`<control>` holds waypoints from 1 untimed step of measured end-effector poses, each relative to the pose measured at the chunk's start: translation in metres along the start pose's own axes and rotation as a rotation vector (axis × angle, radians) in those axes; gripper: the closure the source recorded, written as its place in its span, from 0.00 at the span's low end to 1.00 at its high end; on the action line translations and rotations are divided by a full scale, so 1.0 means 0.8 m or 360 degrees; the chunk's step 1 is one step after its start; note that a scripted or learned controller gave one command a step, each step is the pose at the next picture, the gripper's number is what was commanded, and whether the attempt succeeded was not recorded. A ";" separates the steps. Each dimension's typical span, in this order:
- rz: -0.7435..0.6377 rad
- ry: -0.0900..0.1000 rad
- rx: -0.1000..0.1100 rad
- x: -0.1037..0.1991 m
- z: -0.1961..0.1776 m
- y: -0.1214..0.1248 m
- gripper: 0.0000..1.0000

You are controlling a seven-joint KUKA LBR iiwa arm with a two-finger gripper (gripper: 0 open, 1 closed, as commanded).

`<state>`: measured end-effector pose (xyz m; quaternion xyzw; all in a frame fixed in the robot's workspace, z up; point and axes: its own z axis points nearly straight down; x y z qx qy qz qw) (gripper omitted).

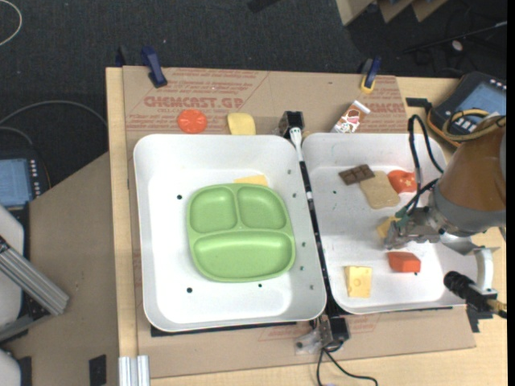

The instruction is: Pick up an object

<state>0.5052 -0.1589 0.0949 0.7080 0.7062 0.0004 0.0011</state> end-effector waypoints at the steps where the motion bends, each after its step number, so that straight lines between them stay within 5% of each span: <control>1: 0.0000 0.0001 0.0002 0.000 0.001 0.000 0.00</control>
